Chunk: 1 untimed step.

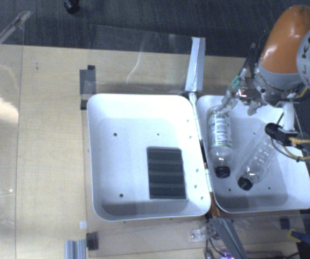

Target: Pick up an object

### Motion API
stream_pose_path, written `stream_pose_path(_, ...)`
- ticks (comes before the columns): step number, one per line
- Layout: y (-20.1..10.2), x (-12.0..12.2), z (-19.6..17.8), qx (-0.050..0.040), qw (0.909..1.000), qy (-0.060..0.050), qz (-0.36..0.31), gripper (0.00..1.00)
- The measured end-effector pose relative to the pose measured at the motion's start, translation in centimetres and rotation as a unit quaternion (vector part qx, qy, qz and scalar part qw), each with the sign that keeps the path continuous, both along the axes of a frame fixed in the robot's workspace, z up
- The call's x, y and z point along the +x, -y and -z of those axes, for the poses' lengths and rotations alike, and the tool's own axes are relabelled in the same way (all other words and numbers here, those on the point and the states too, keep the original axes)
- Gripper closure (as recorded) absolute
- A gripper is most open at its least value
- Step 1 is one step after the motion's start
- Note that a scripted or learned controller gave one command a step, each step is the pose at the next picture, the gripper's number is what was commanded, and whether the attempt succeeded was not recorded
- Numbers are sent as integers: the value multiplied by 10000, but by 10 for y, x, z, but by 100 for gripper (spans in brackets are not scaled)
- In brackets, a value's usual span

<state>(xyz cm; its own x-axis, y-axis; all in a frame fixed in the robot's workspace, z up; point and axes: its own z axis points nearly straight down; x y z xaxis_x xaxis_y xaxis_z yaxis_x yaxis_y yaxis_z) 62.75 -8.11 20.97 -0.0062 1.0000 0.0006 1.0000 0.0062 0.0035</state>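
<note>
Two clear bottles (pixel 220 139) (pixel 256 165) are seen lying in the right bin (pixel 301 190), black caps toward the near wall. The end effector (pixel 240 97) is placed above the far end of the left bottle; its state cannot be told. A black ribbed block (pixel 166 172) is found in the left bin (pixel 106 144).

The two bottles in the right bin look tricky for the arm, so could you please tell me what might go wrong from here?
1. Both bottles are clear plastic and round, lying on their sides; the labelled bottle could roll or slip out of a pinch.
2. The labelled bottle lies close to the right bin's left wall, leaving little room for a finger on that side.
3. The pincer sits near that bottle's base end, so a grasp there may tip it rather than lift it.
</note>
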Motion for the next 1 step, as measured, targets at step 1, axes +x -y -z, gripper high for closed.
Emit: stream_pose_path(1, 17, -17, 108, -14, 9955, 41, -943, 0)
